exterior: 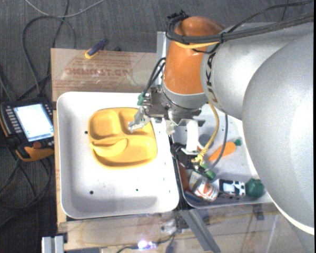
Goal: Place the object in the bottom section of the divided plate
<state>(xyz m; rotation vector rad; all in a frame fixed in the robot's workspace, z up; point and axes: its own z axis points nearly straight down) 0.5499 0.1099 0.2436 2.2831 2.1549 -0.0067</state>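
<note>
Flanking two white bins (68,194) — grey carpet (68,25), cables (37,20).

Glossy yellow plastic divided plate (124,140)

Grey carpet floor (95,15) with loose black cables (42,20).
</note>
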